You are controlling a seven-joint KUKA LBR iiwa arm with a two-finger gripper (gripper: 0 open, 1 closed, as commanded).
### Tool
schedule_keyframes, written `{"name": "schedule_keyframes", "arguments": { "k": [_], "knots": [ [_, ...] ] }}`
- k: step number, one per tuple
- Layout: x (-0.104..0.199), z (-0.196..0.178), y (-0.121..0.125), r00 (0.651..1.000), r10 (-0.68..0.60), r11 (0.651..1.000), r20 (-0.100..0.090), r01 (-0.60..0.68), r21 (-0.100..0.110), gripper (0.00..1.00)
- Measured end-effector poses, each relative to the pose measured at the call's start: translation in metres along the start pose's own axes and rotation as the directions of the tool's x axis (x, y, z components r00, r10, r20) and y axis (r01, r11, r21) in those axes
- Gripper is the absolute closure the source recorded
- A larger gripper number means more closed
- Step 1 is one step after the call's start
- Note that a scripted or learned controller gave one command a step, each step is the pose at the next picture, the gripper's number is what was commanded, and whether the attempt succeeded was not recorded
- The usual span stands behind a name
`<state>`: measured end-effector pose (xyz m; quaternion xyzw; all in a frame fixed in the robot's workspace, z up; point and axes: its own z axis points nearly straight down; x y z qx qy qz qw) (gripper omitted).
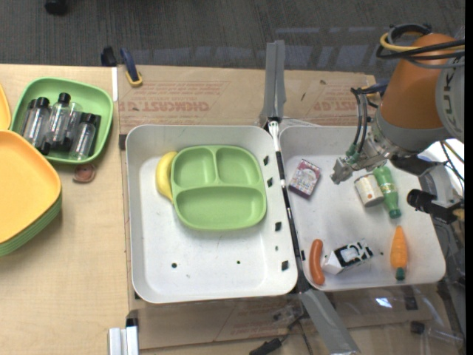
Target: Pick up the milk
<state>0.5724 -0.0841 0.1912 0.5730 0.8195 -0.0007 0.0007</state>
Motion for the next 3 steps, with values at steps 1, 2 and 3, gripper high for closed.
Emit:
{"name": "schedule_keyframes", "arguments": {
  "k": [1,2,3],
  "knots": [
    [-0.006,0.000,0.044,0.989,-0.148,0.989,0.000,0.148,0.000,1.00],
    [-0.023,0.000,0.084,0.967,-0.254,0.967,0.002,0.254,-0.001,1.00],
    [0.016,0.000,0.098,0.919,-0.394,0.919,0.000,0.394,0.000,1.00]
  ]
}}
